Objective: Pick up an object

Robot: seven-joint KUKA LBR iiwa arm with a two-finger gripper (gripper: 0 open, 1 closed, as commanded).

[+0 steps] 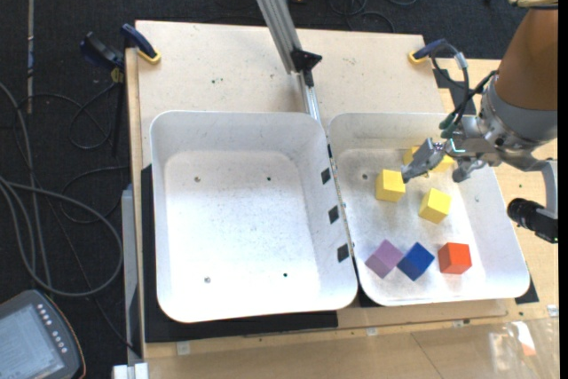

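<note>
We are logging the gripper (424, 161) hanging over the upper part of the right bin (497, 280), reaching in from the right at the end of the grey arm (524, 115) with its orange band (535, 58). We are seeing one dark finger (417, 166) pointing down and left, but we cannot tell whether the fingers are spread or pressed together, and nothing is showing between them that we can confirm.

Just beside the fingertip, to its lower left, a yellow cube (390, 185) is sitting on the bin floor; tip and cube are looking close to touching, though we cannot be sure of contact. A small patch of yellow is peeking out just behind the gripper, and we cannot tell what it belongs to. A second yellow cube (435, 205) is lying below the gripper, slightly right, apart from the first.

Further toward the near rim we are noting three cubes in a row: a purple cube (384, 258), a blue cube (415, 261) touching or nearly touching it, and a red-orange cube (454, 257) just right of the blue.

The left bin (177, 191) is sitting beside the right one on the pale bench (231, 67), their rims overlapping in the middle. A slanted metal bar (271, 0) is running from the top down to that junction. Two blue-and-yellow clamps (138, 44) are gripping the bench's far corners.
</note>
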